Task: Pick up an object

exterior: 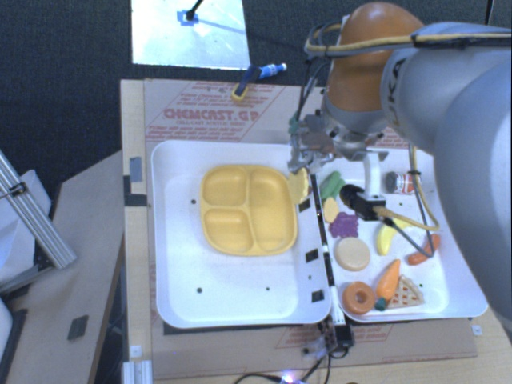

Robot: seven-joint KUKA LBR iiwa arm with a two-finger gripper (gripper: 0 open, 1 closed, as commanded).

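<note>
Camera view, looking down on the table: I see the gripper hanging over the far end of the seam where the left bin and the right bin meet. The grey arm comes in from the right. From here I cannot tell whether the gripper is open or closed. Just beneath it, against the seam, sits a pale yellow piece; I cannot make out whether the gripper touches it.

The left bin carries a yellow divided plate, lying flat toward its far right part. The other pickable things are in the right bin:
- a green piece with a yellow piece just beside it
- purple grapes
- a round beige biscuit
- a doughnut at the near edge
- a carrot touching a waffle wedge
- a banana
- a small orange piece
- a can at the far side

Both bins rest on printed cardboard.
</note>
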